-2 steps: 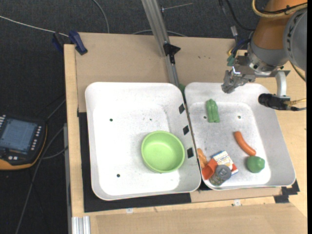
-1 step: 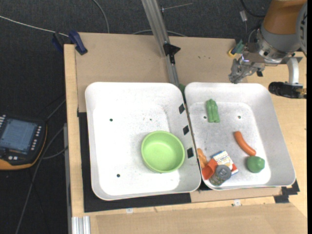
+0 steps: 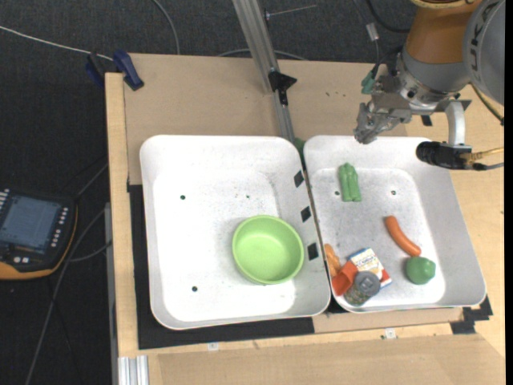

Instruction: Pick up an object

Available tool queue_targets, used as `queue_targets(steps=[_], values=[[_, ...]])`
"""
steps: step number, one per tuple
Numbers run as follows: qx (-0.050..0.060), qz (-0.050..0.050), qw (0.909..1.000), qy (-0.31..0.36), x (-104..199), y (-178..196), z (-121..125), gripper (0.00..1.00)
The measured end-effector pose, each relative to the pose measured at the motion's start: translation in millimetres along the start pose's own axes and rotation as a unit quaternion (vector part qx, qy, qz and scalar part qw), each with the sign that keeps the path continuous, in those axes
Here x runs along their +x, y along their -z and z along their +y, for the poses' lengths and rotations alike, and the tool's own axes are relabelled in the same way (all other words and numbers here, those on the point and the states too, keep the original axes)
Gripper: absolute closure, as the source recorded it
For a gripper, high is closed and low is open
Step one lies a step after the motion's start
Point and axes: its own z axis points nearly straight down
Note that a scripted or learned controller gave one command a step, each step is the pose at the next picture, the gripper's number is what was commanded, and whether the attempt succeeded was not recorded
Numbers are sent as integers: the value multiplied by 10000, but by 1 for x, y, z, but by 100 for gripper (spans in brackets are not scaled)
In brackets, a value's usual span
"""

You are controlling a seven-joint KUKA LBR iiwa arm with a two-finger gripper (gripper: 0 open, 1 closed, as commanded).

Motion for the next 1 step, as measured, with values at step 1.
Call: queue_targets(steps=[1], values=[[4,4,10000,7,60,-9,-6,100]])
